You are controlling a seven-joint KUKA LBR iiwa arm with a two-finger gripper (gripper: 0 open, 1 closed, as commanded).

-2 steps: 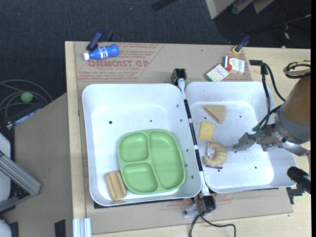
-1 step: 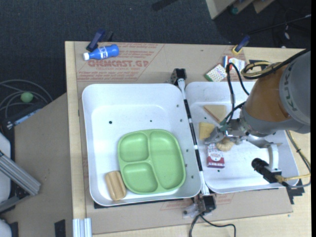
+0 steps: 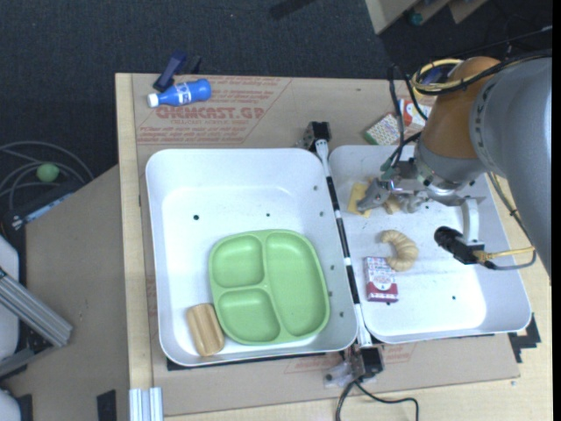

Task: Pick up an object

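Observation:
My gripper (image 3: 387, 196) hangs low over the far left part of the right bin (image 3: 456, 318), below the arm's orange band (image 3: 451, 117). A small yellow piece (image 3: 358, 198) lies right at the gripper's left side, close to the bin's wall; I cannot tell if they touch. Nearer the front, a tan croissant-shaped item (image 3: 401, 247) lies in the middle of the bin. A red and white packet (image 3: 380, 280) lies just in front of it.
The left bin (image 3: 175, 191) holds a green divided plate (image 3: 266, 286) and a tan block (image 3: 205, 328) at its front left. A blue and white bottle (image 3: 181, 93) lies on the board behind the bins. A black cable plug (image 3: 458, 245) sticks out under the arm.

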